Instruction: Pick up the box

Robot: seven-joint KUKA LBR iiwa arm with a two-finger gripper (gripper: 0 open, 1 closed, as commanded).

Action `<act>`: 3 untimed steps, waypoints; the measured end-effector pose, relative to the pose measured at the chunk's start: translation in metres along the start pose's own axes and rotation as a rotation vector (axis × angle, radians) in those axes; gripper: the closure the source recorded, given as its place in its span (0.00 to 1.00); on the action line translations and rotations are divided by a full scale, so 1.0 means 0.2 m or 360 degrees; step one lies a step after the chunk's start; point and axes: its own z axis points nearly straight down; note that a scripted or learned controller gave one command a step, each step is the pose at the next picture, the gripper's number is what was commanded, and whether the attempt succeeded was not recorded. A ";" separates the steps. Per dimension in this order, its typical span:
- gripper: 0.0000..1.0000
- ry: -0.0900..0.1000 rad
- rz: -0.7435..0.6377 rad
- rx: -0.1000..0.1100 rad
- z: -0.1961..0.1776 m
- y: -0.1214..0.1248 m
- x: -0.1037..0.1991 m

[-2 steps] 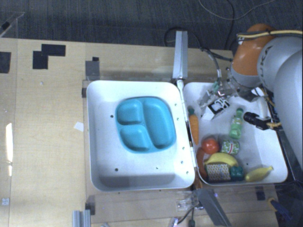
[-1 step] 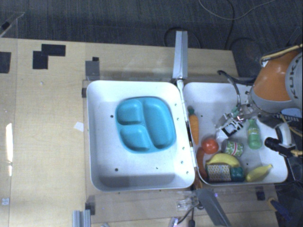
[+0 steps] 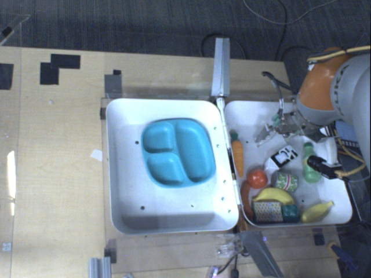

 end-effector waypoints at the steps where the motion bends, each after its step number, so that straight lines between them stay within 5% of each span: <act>1: 0.00 0.0001 0.0455 -0.0001 0.00 -0.09 0.14; 2: 0.00 0.0006 0.0666 0.0005 -0.05 -0.05 -0.17; 3: 0.00 0.0000 0.0779 0.0001 0.00 -0.15 0.09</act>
